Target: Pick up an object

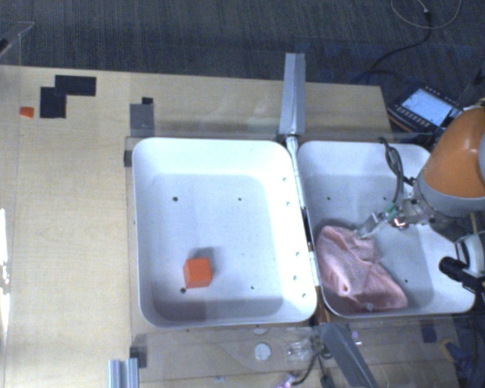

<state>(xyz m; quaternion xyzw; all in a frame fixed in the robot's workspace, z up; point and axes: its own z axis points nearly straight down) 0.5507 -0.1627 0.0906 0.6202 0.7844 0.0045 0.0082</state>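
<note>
The arm (461,164) comes in from three o'clock and leans down into the right bin (347,168), so its end effector (370,226) sits low at the upper edge of the pink cloth (357,270). That position looks like an approach to the nearest soft thing within easy reach. I cannot tell whether the end effector is spread or pressed together, as it is small and partly lost against the cloth, and nothing in the view shows cloth caught in it.

The cloth lies in a loose crumpled heap at about six o'clock in the right bin, close against the divider side. It is pale pink, soft and folded, with ridges that should give a pinch something to bite, though a limp fabric could slip out as it lifts.

The other candidate, an orange block (198,272), rests at about seven o'clock in the left bin (214,168), well apart from the arm. It is small, hard-edged and cube-like, matte in colour.

Both bins are shallow, smooth white trays with rounded corners, set side by side on the pale wooden counter (65,241), so that either can be reached from above.
</note>
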